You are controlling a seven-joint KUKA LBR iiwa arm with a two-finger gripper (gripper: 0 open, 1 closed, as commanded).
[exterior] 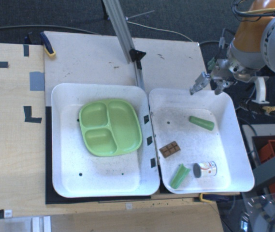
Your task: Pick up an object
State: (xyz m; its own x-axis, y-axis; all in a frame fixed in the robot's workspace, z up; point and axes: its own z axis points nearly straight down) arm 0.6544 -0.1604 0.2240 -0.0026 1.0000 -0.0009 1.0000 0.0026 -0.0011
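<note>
A: So, left to right: a green plate [110, 127] lies in the left bin [62, 129]. In the right bin [234, 129] lie a brown block [169, 149], two green pieces [180, 176] [201, 123] and a small bottle [205, 169].

B: And the gripper [208, 83]?

A: Above the right bin's far rim, holding nothing. Coming down there, it would probably strike the rim or close on air.

the pale, scuffed counter [98, 66] carries two shallow white plastic bins side by side, touching along their inner rims: the left bin [60, 144] and the right bin [234, 129]. a yellow-and-blue clamp [47, 45] grips its far left corner.
</note>
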